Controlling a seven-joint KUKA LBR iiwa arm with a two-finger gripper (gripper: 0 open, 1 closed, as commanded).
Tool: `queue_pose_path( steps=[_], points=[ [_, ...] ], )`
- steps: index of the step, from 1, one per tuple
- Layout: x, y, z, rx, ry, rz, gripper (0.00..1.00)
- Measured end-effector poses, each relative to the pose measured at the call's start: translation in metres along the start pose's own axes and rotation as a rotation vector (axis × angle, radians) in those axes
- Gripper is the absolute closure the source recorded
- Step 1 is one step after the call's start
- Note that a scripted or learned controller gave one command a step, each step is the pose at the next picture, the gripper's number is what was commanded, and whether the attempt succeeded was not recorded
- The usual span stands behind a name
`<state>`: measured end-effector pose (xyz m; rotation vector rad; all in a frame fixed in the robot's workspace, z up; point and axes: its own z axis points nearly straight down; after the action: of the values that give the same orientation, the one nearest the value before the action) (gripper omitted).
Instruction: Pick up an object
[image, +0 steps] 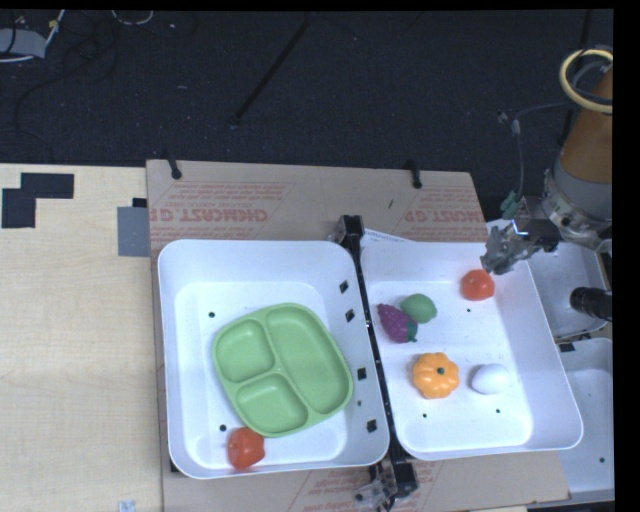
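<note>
Tomato (477, 285) is the closest candidate: upper right of the right bin (545, 345), just below-left of the claw (503, 250). Claw sits over the bin's far right corner, nothing visibly between its fingers; can't tell how far open. Looks like approach phase, no grasp yet. Other options in that bin: green fruit (420, 307), purple grapes (396, 323), orange pumpkin (435, 375), white egg (490, 379). Next: centre over the tomato, descend, close.

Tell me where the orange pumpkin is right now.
The orange pumpkin lies in the right bin, near its middle, just left of the white egg and below the purple grapes.
</note>
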<state>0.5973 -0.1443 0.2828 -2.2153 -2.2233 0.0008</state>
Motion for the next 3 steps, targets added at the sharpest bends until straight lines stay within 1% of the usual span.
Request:
queue_pose_path(
  steps=[1, 2, 3],
  points=[
    [0.056, -0.002, 0.002, 0.001, 0.000, -0.001, 1.00],
    [0.105, -0.002, 0.005, 0.002, 0.000, 0.000, 1.00],
    [0.155, -0.008, 0.016, 0.002, -0.001, 0.000, 1.00]
  ],
)
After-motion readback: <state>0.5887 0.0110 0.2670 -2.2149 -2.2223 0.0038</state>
